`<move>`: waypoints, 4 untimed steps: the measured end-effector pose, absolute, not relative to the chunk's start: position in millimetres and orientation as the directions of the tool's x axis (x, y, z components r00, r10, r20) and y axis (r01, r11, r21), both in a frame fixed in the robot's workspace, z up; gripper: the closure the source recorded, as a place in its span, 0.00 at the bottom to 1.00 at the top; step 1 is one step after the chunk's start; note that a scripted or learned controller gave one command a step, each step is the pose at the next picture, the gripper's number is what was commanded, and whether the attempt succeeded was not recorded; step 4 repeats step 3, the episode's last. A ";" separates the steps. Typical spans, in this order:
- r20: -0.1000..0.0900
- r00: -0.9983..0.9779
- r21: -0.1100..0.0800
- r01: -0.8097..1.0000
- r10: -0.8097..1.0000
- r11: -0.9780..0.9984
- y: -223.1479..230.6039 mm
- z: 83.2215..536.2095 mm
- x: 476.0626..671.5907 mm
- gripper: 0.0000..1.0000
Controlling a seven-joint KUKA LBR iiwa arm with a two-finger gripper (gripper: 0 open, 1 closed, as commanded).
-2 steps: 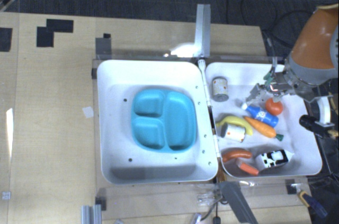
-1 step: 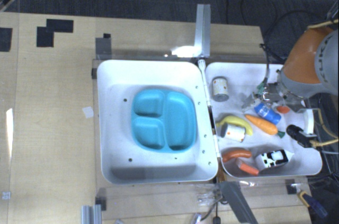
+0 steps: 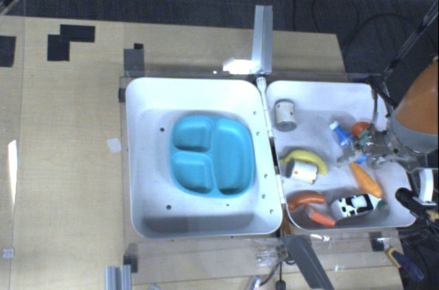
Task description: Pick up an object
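Can't tell if the fingers [image 3: 365,147] are spread or pinched, so best to drop straight onto the carrot [image 3: 365,179] just below them, clear of the blue bottle [image 3: 340,135].

Pale wooden bench [image 3: 62,165], two shallow white bins side by side toward its right edge, left bin [image 3: 144,145], right bin [image 3: 315,93], black patches [image 3: 68,40] near far-left corner.

Even, bright overhead light is cast; glare is seen on the metal post [image 3: 263,35] at twelve o'clock. Soft shadow is thrown inside the left bin [image 3: 144,145] toward six o'clock. Mild blur throughout.
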State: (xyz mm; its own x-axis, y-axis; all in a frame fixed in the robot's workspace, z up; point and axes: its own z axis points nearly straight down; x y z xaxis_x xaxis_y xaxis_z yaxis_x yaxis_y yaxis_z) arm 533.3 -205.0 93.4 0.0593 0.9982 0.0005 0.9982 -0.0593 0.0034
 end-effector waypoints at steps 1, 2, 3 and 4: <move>-0.005 0.001 0.019 1.000 1.000 -0.001 -200.2 90.4 511.6 0.00; -0.002 -0.001 0.022 1.000 1.000 0.001 -198.6 101.1 514.1 1.00; -0.001 0.317 0.005 0.949 0.949 -0.317 -205.8 253.5 497.4 1.00; -0.001 0.317 0.005 0.949 0.949 -0.317 -205.8 253.5 497.4 1.00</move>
